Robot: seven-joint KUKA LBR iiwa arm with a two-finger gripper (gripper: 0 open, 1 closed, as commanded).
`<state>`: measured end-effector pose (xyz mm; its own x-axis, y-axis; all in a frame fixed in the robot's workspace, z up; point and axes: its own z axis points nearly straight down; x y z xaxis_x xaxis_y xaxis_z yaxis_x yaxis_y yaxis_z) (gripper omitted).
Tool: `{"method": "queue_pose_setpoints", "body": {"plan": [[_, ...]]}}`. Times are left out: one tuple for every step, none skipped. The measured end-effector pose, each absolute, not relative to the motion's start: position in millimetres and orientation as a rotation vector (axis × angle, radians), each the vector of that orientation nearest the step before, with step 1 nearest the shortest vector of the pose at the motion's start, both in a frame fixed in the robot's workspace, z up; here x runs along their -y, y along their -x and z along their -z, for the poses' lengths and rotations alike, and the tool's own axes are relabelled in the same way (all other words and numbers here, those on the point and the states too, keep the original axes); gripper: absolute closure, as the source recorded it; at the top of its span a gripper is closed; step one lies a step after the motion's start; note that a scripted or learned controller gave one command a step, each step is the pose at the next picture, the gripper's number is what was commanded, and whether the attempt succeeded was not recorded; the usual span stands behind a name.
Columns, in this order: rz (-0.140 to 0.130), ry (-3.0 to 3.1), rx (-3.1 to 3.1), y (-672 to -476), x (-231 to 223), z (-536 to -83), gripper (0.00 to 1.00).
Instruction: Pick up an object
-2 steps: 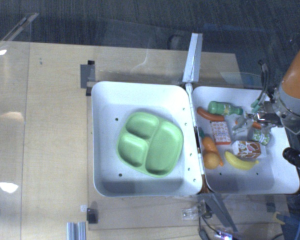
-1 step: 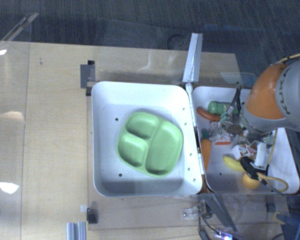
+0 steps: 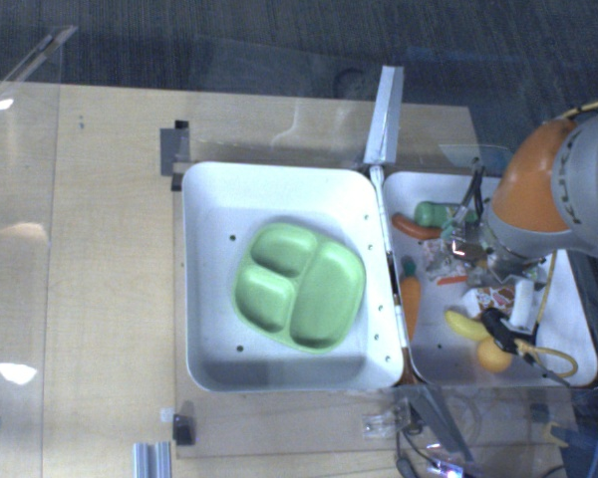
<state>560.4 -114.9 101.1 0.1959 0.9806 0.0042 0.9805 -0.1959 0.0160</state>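
Camera view looks down at a slant on a wooden bench [image 3: 90, 297] bearing two shallow white bins side by side. My left bin [image 3: 204, 267] holds a green divided plate [image 3: 301, 287] lying flat near its middle, with bare white floor around it on every side. My arm [image 3: 558, 192], grey with an orange band, reaches in from the right over the right bin [image 3: 434, 352]. My gripper [image 3: 468, 252] hangs low among the clutter there; I cannot tell whether my jaws are apart or closed. Toy food crowds that bin: a green piece [image 3: 431, 212] and a red chilli [image 3: 415, 228] near the far edge, a carrot [image 3: 410, 302] along the dividing wall, a banana [image 3: 463, 324] and an orange [image 3: 493, 357] toward the near edge. Little free floor remains.
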Motion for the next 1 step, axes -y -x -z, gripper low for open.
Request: {"method": "queue_pose_setpoints", "body": {"plan": [[-0.008, -2.255, -2.182, -536.3, 83.8, -198.1, 1.00]]}}
